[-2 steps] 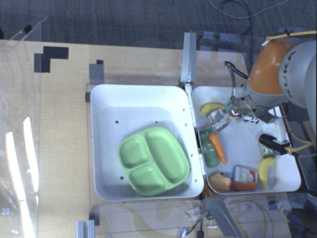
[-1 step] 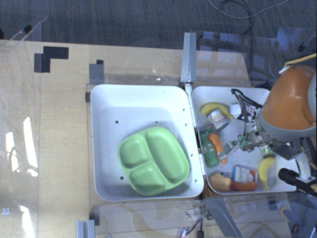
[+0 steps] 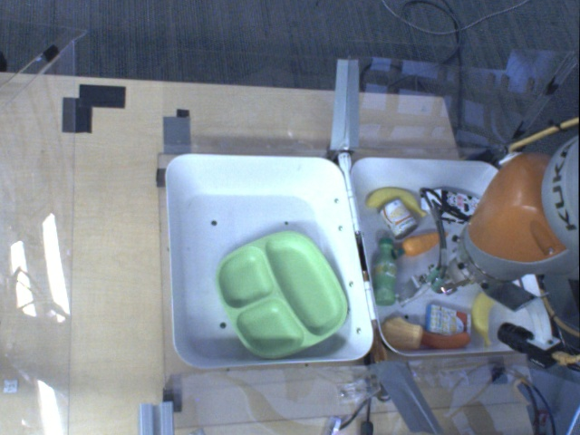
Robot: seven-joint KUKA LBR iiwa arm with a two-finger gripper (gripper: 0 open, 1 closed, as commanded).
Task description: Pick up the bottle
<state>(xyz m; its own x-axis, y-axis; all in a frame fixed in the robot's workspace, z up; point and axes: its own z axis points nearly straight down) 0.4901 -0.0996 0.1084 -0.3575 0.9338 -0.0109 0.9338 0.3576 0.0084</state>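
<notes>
A small green bottle (image 3: 386, 270) lies in the right bin (image 3: 408, 172), close to its left wall, with its cap toward the far side. My gripper (image 3: 442, 279) hangs low over the bin's middle, a little to the right of the bottle and apart from it. The orange band of the arm (image 3: 517, 214) covers the bin's right part.
Around the bottle lie a banana (image 3: 391, 196), a small can (image 3: 397, 216), an orange carrot-like piece (image 3: 420, 244), a bread-like item (image 3: 403, 333), a red-and-blue packet (image 3: 446, 321) and a yellow item (image 3: 482, 315). The left bin (image 3: 208, 184) holds a green divided plate (image 3: 283, 294).
</notes>
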